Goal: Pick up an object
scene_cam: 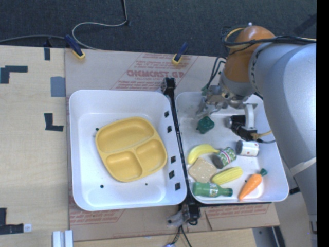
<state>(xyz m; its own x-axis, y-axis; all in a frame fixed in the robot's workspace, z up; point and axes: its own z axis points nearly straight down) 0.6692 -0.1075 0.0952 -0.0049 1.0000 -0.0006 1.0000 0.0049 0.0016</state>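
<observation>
My gripper (206, 108) hangs over the far left part of the right bin (275, 189), reaching in from the right under the orange band. A small dark green object (205, 124) lies directly below it, touching or almost touching the tip; whether it is gripped is hidden. Nearer the front of that bin lie a yellow banana (201, 151), a small tin can (224, 157), a tan slice of bread (202, 170), a corn cob (227, 175), a carrot (250, 185) and a green bottle (212, 190).
The left bin (82, 189) holds a yellow divided plate (131, 148). A white cylinder with a red end (249, 148) lies by the right bin's right side. A black divider with clips (172, 133) separates the bins. Cables run along the back.
</observation>
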